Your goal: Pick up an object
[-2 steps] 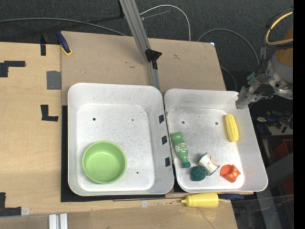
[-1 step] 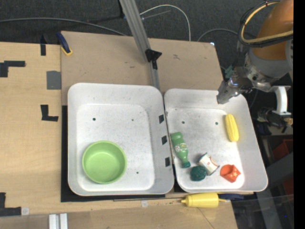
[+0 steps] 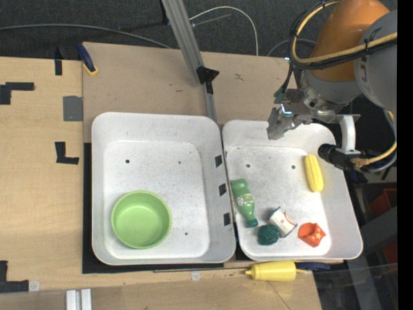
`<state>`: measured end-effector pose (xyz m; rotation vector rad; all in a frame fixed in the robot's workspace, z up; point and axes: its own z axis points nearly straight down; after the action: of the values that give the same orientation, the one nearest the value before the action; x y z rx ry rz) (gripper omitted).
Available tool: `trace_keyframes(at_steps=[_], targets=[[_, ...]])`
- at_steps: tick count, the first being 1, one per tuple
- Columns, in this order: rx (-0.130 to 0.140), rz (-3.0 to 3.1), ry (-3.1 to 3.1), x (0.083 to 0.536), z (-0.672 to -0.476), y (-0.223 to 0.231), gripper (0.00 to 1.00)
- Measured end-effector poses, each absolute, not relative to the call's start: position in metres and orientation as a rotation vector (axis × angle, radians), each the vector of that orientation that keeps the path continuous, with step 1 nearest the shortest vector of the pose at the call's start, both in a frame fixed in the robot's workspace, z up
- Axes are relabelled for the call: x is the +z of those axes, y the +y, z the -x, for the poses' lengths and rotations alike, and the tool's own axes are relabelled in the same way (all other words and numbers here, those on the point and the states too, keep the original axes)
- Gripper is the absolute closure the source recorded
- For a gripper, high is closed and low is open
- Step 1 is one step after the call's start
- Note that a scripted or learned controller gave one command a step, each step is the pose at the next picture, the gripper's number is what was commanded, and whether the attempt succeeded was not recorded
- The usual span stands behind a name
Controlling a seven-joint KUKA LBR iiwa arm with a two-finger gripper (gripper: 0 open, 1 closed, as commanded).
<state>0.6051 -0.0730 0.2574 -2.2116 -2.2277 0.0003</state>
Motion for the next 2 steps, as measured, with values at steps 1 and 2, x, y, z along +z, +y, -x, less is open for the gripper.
trace_keyframes(at_steps=[1, 2], targets=[[0.0, 2.214, -2.227, 0.256, -0.618, -0.029, 1.0], [0.003, 2.215, -2.226, 0.238, -0.635, 0.013, 1.0]])
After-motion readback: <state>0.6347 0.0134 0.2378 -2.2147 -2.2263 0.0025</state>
